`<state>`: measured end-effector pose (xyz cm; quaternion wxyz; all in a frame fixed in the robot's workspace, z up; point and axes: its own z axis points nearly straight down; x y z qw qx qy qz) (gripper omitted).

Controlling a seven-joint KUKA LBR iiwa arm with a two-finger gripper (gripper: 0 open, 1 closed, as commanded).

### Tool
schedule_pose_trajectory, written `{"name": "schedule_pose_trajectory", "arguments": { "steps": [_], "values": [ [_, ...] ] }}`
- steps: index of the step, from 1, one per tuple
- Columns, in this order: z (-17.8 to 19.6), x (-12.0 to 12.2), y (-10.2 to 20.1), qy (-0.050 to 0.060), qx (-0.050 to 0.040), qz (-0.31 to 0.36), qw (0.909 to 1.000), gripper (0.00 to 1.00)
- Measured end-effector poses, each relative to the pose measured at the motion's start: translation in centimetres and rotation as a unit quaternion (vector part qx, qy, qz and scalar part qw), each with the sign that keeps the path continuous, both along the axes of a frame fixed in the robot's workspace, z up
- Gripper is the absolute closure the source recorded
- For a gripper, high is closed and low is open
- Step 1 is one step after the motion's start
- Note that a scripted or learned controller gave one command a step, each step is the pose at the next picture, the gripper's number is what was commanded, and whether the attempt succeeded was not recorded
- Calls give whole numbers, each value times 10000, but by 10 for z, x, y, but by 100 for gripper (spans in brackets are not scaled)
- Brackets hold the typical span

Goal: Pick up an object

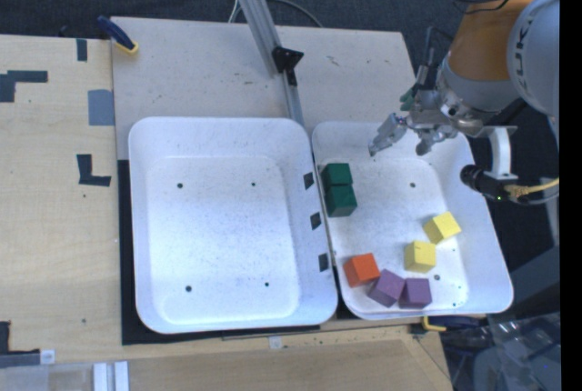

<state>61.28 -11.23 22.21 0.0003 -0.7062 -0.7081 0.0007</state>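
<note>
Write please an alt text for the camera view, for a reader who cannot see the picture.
A grey robot arm reaches in from the right, its open gripper above the far end of the right white bin, holding nothing. That bin contains a green block, an orange block, two yellow blocks and two purple blocks. The left white bin lies beside it.

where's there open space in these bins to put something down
The left bin has a wide bare floor. In the right bin, bare floor lies between the green blocks and the yellow blocks, below the gripper. Its near end is crowded: orange block, purple blocks.
</note>
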Motion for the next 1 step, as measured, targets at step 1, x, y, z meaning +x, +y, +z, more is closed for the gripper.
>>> {"name": "schedule_pose_trajectory", "arguments": {
  "steps": [1],
  "values": [
    [58, -69, 12, -16, 6, -10, 10000, 0]
  ]
}}
